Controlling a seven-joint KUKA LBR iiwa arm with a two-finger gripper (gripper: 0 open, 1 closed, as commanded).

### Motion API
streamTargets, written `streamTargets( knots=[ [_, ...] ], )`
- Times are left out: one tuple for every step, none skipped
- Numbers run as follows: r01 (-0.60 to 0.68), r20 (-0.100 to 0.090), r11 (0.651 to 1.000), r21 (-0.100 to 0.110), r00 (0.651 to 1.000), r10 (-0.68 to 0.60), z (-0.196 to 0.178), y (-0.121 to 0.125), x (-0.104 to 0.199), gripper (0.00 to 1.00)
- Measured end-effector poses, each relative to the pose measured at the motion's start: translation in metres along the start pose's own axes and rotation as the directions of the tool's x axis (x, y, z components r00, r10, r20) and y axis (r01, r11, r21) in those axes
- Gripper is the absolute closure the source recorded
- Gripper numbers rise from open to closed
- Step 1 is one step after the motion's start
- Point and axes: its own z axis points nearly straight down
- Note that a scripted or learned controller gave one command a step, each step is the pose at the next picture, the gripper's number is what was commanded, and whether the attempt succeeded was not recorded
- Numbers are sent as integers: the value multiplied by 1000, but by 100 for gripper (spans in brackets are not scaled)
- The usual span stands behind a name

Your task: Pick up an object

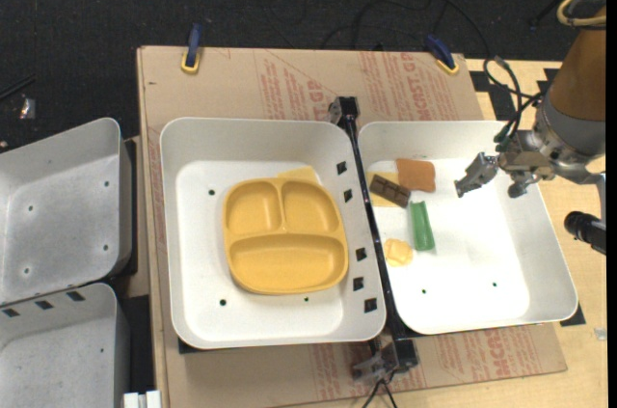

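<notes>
Camera view showed the gripper [495, 175] hovering over the right bin [501, 300], fingers spread apart and gripping nothing. Left of it, near the divider, lay the objects: a green bar [422, 226] with its long axis running near to far, an orange block [415, 174], a brown piece [390, 191], a yellow lump [398, 252]. A glossy yellow compartment tray [285, 235] sat in the left bin [193, 300].

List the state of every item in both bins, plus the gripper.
Yellow tray: flat in the left bin, compartments up.
Orange block: lying in the right bin, near its back-left.
Brown block: lying beside the orange block.
Green stick: lying flat, free.
Yellow piece: lying by the divider, free.
Gripper: above the right bin, jaws spread, holding nothing.
</notes>
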Motion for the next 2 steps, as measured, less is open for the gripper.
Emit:
streamTargets(
  knots=[
    [3, 2, 1000, -12, 1000, -3, -7, 3, 0, 0],
    [1, 1, 1000, -7, 1000, -1, 57, 2, 6, 0]
  ],
)
